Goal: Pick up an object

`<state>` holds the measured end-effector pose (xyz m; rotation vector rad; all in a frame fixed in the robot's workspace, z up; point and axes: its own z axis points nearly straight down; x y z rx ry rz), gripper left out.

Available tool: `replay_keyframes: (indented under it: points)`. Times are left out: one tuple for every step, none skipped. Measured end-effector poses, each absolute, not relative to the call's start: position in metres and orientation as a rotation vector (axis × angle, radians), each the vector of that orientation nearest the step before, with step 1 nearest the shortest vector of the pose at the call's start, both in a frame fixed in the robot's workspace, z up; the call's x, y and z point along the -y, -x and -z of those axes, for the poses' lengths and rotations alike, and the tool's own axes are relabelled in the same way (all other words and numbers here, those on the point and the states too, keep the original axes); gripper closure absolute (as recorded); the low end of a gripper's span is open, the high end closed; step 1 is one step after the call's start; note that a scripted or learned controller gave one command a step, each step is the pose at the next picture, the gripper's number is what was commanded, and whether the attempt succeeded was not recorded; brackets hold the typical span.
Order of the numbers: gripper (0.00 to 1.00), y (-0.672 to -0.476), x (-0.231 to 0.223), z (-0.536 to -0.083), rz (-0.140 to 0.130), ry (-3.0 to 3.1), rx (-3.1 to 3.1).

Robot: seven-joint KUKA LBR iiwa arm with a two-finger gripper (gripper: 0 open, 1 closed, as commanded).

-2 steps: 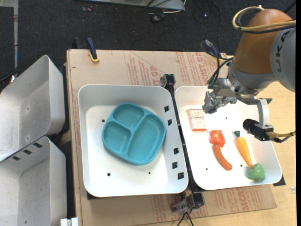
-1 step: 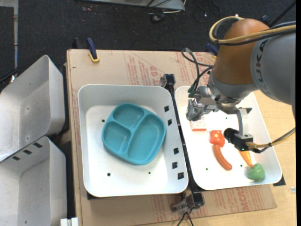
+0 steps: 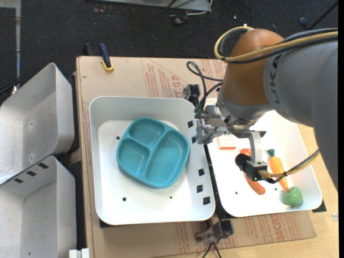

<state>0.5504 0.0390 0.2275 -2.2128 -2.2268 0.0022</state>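
On the cardboard-topped table (image 3: 145, 74), the left bin (image 3: 102, 198) is holding a teal divided plate (image 3: 153, 152), which is lying flat near the bin's middle with nothing touching it.

Moving right, the gripper (image 3: 203, 129) is hanging over the seam where the two bins meet, just beside the plate's upper right edge and close to the right bin's top left corner. The wrist of the arm (image 3: 252, 74) is covering it from above, so I cannot tell whether it is open or shut, and nothing is showing in its grasp.

The right bin (image 3: 231, 195) is carrying the smaller candidates: a white card with red print (image 3: 227, 142) just under the wrist, a red-orange piece (image 3: 257, 187) further down, an orange toy carrot (image 3: 276, 166) beside it, and a green toy fruit (image 3: 293, 197) near the lower right corner.

Every object appears to be resting on a bin floor, so the pick is looking not yet made: choosing a target, closing on it and lifting are all remaining.
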Motion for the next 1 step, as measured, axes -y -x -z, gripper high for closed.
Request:
replay_keyframes:
  points:
    - [1.0,-0.5395,-0.095,-0.2192,-0.002,2.212,2.228]
